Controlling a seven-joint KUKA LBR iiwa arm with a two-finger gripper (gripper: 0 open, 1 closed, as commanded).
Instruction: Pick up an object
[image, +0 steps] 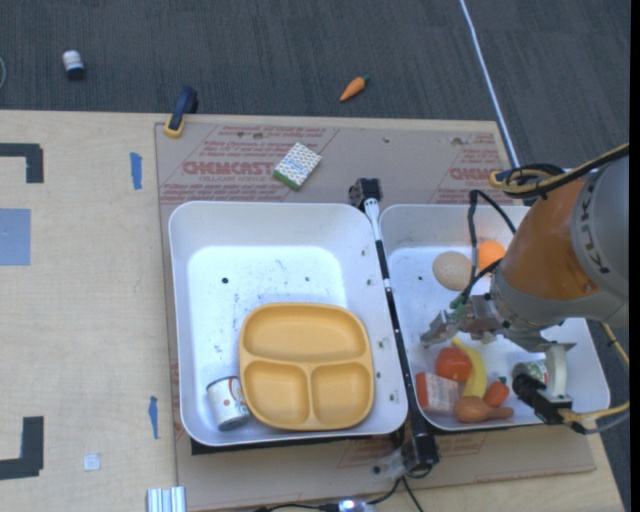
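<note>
Grey arm (600, 230), orange band, black cables.

My grey, orange-banded arm (560, 260) is running off the right edge and covering much of the right white bin (420, 250). My claw (462, 325) is hiding its fingers. An orange ball (489, 252) is peeking out behind it.

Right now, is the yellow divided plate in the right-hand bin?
No, the yellow divided plate lies in the left bin, beside a small can.
</note>
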